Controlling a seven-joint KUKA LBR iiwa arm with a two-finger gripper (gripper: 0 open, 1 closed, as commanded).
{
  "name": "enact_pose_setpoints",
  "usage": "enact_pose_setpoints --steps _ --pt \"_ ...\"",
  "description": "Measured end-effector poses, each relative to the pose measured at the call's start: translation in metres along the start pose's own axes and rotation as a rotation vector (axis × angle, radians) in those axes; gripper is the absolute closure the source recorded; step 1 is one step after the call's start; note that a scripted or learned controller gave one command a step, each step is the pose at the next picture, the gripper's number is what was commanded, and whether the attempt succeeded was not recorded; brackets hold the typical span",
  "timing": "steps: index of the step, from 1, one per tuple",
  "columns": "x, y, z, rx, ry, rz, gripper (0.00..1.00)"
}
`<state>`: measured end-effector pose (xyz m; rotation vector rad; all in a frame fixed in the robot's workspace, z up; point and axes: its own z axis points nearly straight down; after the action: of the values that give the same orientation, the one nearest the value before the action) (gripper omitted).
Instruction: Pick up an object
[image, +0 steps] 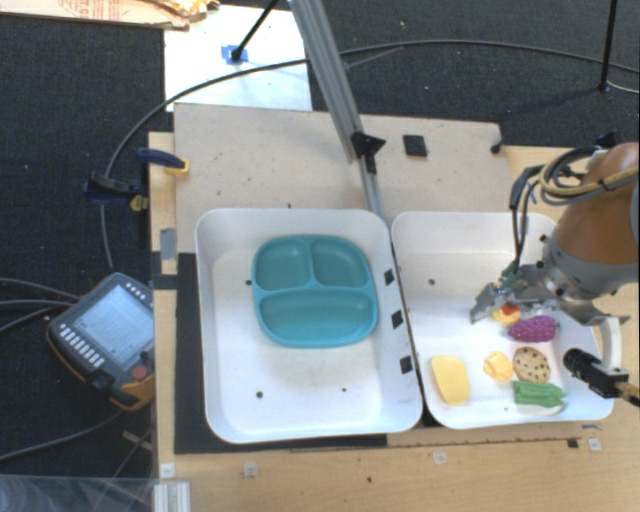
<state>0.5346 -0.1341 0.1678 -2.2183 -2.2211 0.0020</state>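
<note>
Our hand (497, 303) sits low in the right bin (440, 250), over its right half, and we cannot tell from this slanted view how it is set or whether anything is caught in it. Something small, yellow and red (506, 313), lies touching or just under its tip, partly hidden by the metal, so we do not count it as held.

Just beside the hand lies a purple bunch of grapes (533, 327). Below that come a small orange piece (498, 366) and a speckled cookie (531, 365), touching or nearly so. A green vegetable piece (539, 395) rests against the bin's lower right corner, and a yellow block (451, 380) lies apart to the left, with bare floor around it.

We judge the step in hand to be settling on one toy and closing on it. To do it well we should commit to a single target. The cluster by the hand is crowded, so a descent there risks pinching two pieces or nudging one aside. The yellow block looks the cleanest choice, flat and free on all sides. Whichever we take, we centre over it, come straight down and lift slowly, checking that it rises with us.

The left bin (230, 330) holds a teal divided plate (314, 290) and plays no part here.
</note>
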Motion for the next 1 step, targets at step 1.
enact_pose_setpoints --steps 1 --pt "-0.0043 0.0006 0.0427 -0.001 0.000 0.000 0.00"
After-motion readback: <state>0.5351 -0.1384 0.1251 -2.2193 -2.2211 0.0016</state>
